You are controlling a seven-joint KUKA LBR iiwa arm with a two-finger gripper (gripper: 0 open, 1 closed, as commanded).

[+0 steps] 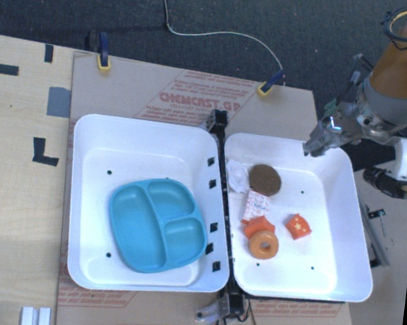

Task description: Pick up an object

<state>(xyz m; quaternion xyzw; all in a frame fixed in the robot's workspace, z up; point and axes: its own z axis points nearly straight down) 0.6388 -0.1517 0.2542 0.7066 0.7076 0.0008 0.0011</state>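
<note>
The gripper [315,149] is seen above the right bin's [353,215] far right corner, jaw state indeterminable, while a brown disc [264,179], orange ring [263,245] and red block [298,226] are located inside that bin.

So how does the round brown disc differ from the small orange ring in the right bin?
The round brown disc is dark, solid and larger; the small orange ring is bright, with a hole in its middle. The disc lies toward the bin's far side, the ring nearer the camera. Both are round and lie flat in the right white bin.
</note>
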